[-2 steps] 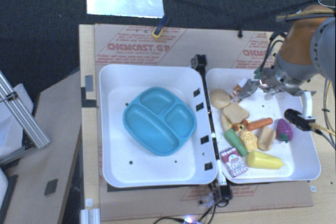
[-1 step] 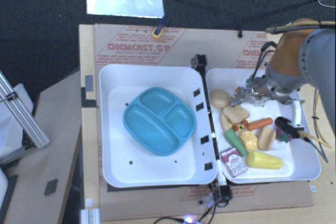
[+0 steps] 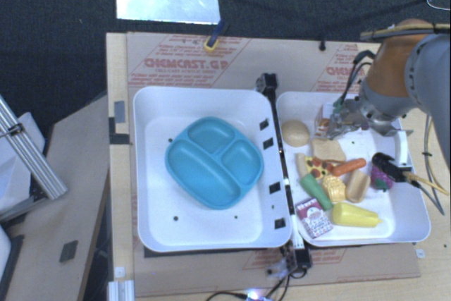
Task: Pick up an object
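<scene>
1. The gripper is low over the far part of the right bin, near the bin's far left corner. The grey arm with its orange band comes in from the right edge.
2. How far the gripper is open: cannot tell, as the tool end is a blurred clutter of metal. Nothing can be seen held in it.
3. Just left of the gripper, a round beige roll lies by the bin's left wall.
4. Just in front of the gripper is a pale flat slab. Touching or apart: cannot tell.
5. The candidates for picking are all in the right bin, heaped in its middle and near half:
   - an orange carrot lying crosswise, in front of the slab
   - a tan bun in front of the carrot's right end
   - a yellow corn piece left of the bun and touching it
   - a green vegetable set at a slant against the corn's left side
   - a purple item right of the bun, its shape unclear
   - a long yellow piece nearest the front wall
   - a small red-and-white box to its left, at the near left corner
6. The left bin holds a blue divided plate, lying flat near its centre.
7. Both bins rest on a pale board with red print.
</scene>
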Motion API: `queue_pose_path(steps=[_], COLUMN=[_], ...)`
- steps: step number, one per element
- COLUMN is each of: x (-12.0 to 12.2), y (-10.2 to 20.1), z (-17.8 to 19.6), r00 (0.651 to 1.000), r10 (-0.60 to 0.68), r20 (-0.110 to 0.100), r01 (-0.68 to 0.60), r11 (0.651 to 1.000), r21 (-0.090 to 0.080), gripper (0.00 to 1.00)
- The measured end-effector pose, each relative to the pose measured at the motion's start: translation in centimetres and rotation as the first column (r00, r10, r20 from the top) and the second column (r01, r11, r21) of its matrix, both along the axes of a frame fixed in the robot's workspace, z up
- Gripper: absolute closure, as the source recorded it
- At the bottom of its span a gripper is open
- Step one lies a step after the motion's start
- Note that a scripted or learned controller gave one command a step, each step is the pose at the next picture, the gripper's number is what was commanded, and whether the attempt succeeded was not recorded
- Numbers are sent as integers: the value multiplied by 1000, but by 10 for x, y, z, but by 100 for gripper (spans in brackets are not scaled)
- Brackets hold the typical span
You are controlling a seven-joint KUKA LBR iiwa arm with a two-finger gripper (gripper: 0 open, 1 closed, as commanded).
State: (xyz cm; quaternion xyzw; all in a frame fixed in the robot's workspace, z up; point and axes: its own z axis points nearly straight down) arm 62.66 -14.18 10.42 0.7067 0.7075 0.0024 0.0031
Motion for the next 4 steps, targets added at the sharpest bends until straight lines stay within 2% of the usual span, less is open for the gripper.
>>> queue_pose_path(steps=[1, 2, 3, 4], x=[10, 6, 7, -10], y=[-6, 2, 2, 51], z=[58, 106, 121, 132], r00=[1000, 1000, 1000, 1000], r10=[3, 4, 4, 8], r20=[0, -3, -4, -7], r01=[-3, -4, -4, -8], r11=[1000, 1000, 1000, 1000], r21=[-1, 1, 1, 3], gripper=[100, 100, 100, 100])
